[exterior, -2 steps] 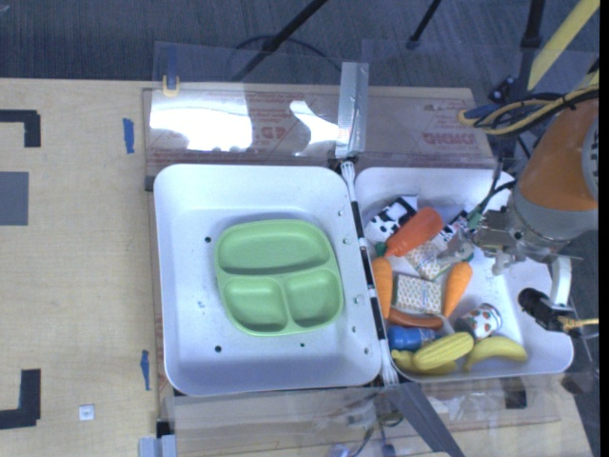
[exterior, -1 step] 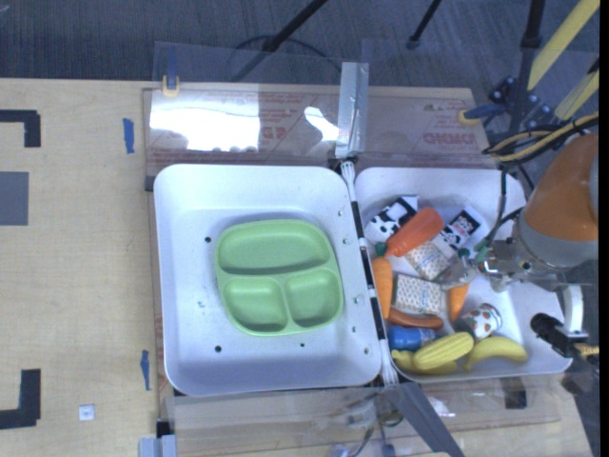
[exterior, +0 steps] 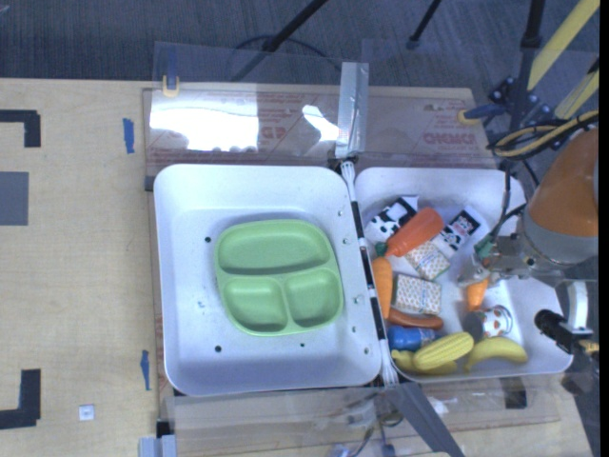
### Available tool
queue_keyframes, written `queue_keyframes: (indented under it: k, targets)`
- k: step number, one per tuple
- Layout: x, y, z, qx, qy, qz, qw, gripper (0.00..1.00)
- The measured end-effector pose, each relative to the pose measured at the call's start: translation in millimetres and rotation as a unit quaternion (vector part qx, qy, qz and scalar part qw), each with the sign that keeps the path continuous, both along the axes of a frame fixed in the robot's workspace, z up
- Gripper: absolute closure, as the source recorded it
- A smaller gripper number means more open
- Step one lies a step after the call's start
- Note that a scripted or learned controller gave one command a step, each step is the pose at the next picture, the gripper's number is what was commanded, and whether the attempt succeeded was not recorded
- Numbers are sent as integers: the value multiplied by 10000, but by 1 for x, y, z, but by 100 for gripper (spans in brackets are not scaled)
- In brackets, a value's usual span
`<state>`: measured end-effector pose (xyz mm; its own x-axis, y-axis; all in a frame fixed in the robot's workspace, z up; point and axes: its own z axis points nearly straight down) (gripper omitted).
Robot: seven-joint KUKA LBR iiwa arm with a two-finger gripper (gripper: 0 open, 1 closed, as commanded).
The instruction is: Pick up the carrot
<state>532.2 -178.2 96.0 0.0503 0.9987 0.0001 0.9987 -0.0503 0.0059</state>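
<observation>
carrot (exterior: 382,287): seen lying along left wall of right bin (exterior: 433,181), just beside divider, w/ cracker packs (exterior: 419,295) touching its right side. left bin (exterior: 181,255): green sectioned plate (exterior: 279,276) held at centre. fingers (exterior: 487,272): placed low over right bin's right half, near small orange item (exterior: 476,294); open/closed state can't be told.

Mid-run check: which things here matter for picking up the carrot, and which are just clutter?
Job:
carrot, in the right bin
gripper

Clutter:
green divided plate in the left bin
banana
corn cob
snack packets
</observation>
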Motion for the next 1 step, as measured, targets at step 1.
queue_keyframes:
  k: [1]
  targets:
    - [91, -14, 78, -7, 27, 619, 9981, 100]
